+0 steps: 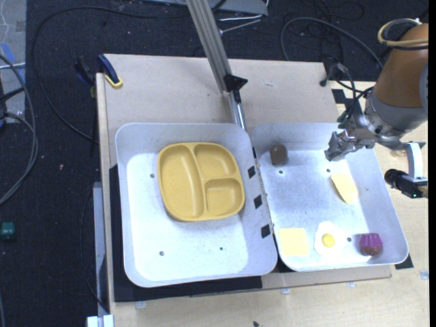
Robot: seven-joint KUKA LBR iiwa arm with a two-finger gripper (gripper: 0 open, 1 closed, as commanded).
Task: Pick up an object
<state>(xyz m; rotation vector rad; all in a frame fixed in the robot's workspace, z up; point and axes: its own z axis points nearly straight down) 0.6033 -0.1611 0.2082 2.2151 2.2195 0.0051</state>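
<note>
Dark floor with cables running everywhere around the wooden bench (pixel 177 94), which is carrying two white bins. The left bin (pixel 136 251) has a yellow divided plate (pixel 201 180) sitting in it. The gripper (pixel 336 150) is hovering over the right bin (pixel 306 182) near its back edge; honestly can't tell how its fingers are standing. The pale yellow wedge (pixel 345 187) is lying just below it, apart, not held.
</note>
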